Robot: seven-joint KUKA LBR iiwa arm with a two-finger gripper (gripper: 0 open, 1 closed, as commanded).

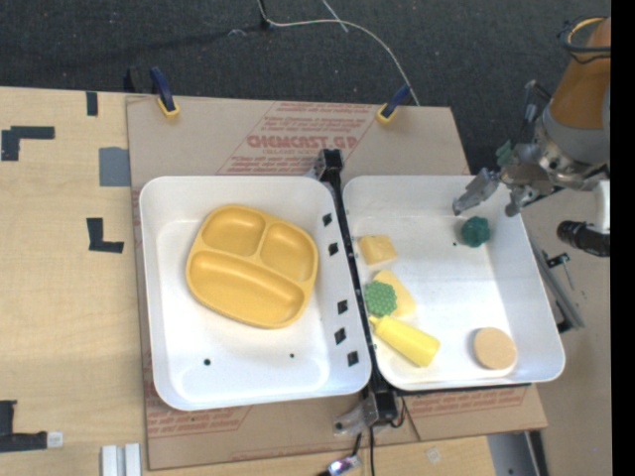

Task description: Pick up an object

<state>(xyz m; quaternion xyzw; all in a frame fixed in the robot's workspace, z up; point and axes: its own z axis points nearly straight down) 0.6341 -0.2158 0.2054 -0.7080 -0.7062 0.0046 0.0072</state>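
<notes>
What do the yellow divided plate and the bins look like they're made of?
The yellow divided plate looks like moulded plastic with a smooth, slightly glossy finish: uniform colour, rounded compartment ridges. The two white bins also look like plastic, smooth and semi-matte, with rounded moulded corners; the exact material is not certain.

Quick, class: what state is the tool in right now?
Tool: open, holding nothing; it hangs above the dark green object in the right bin.
</notes>
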